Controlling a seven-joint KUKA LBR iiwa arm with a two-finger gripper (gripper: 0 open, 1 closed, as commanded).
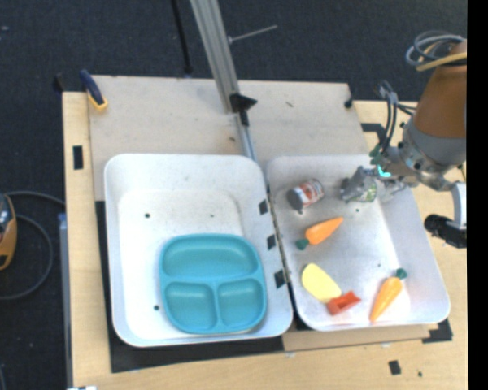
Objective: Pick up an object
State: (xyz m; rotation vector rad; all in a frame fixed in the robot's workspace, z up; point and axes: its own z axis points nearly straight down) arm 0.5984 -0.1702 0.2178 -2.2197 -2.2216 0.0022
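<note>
My pincer (359, 187) sits at right bin's (419, 218) 12 o'clock; can't tell its state. Small can (306, 194) at its 9 o'clock: prob light, stiff, slippery; grab across body.

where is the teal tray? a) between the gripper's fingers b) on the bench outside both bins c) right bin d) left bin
d: the teal tray lies flat in the left bin, toward its near edge, while the right bin holds the carrots, the can and the other small items.
</note>
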